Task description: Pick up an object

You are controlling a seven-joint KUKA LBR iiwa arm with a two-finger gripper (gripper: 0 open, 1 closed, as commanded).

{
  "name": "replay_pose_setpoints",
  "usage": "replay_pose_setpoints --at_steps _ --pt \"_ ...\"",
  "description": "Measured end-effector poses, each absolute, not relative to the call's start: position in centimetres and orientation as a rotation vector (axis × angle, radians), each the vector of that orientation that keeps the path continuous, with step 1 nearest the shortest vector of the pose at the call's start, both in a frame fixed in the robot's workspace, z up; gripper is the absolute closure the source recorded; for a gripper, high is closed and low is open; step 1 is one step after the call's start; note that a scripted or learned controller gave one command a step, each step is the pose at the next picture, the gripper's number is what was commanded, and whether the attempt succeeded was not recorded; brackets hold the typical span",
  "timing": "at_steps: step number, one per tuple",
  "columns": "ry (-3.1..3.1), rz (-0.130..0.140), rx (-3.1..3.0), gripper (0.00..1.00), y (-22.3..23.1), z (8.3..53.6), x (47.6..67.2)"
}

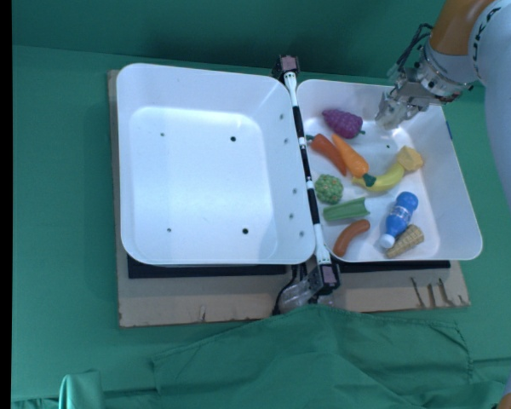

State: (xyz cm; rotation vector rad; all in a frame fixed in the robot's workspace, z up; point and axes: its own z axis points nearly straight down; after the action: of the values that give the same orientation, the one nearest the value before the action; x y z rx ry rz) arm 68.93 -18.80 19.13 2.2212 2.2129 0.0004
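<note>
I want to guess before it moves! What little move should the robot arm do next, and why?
Probably slide a little toward the purple grapes and lower. The gripper hovers near the right bin's far edge with no toy between its fingers, and the grapes lie closest, apart from the carrots.

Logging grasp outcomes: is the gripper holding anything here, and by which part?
Nothing is held. The gripper hovers over the far end of the right bin, with no toy between its fingers; the purple grapes lie apart beside it.
</note>
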Motion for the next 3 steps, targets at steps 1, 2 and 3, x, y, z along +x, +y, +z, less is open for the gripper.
replay_pose_setpoints --at_steps 1,2,3 --pt "2.214 0.000 2.221 0.00 -18.8 19.0 68.9" --pt "2.212 0.007 2.215 0.00 -13.1 18.5 65.3" --pt "2.207 0.011 2.214 0.00 -9.7 18.6 61.4"
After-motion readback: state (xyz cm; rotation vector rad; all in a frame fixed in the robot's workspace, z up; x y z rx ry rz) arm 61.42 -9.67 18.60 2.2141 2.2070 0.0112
